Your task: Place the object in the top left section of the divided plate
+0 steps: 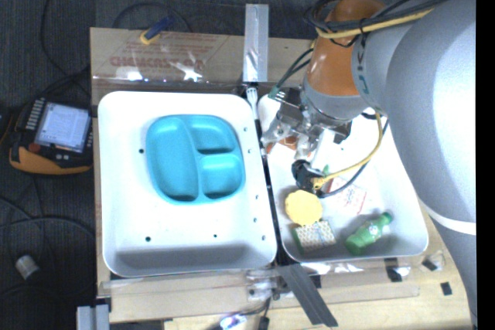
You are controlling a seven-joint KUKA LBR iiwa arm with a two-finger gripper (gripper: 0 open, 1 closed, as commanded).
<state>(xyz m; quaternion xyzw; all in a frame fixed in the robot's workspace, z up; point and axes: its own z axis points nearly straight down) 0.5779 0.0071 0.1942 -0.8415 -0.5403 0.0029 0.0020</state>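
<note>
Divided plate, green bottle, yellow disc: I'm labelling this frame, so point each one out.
Divided plate (174, 158): camera view, floor of its large left section.
Green bottle (370, 233): camera view, mid-body.
Yellow disc (303, 206): camera view, centre of its top face.

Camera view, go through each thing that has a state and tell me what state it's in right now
Blue divided plastic plate: upright in the left white bin, sections bare.
Green plastic bottle: on its side in the right white bin.
Round yellow disc: lying flat in the right bin.
Gripper: low over the right bin's top end.
</note>
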